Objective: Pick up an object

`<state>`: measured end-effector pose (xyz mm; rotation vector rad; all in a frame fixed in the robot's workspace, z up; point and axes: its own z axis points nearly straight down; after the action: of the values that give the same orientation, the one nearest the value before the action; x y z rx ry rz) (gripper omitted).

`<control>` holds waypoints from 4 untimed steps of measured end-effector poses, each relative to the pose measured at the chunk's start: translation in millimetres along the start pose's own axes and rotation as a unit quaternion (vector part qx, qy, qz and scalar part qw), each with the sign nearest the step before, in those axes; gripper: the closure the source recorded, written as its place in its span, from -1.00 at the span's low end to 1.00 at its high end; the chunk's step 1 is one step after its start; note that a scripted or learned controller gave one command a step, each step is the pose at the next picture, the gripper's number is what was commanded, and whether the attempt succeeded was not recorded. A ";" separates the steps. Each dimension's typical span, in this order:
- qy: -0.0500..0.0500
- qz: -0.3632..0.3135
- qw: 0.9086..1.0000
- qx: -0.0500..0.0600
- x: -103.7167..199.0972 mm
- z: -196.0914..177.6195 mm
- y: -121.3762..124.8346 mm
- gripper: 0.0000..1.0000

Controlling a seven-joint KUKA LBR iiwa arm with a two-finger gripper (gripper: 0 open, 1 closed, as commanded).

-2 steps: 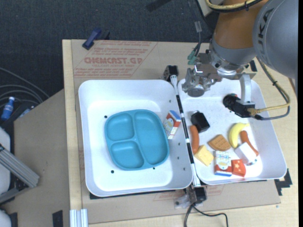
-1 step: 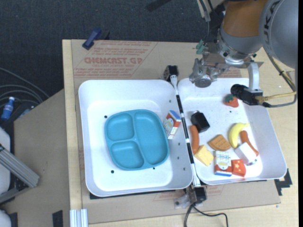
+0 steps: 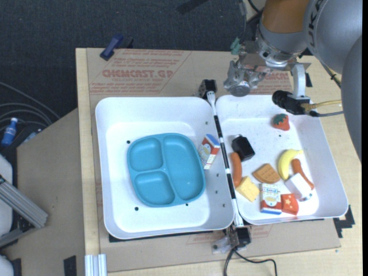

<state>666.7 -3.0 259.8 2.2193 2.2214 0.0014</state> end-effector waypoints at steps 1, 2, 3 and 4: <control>0.000 0.001 1.000 0.000 -24.6 0.6 -0.2 1.00; 0.000 0.000 1.000 0.000 -5.1 -1.5 0.1 1.00; 0.000 0.001 1.000 0.000 -30.2 -2.4 -0.1 1.00; 0.001 0.000 1.000 0.002 -1.7 1.2 -0.2 1.00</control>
<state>666.5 -4.7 258.6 2.2218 2.2229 -0.0008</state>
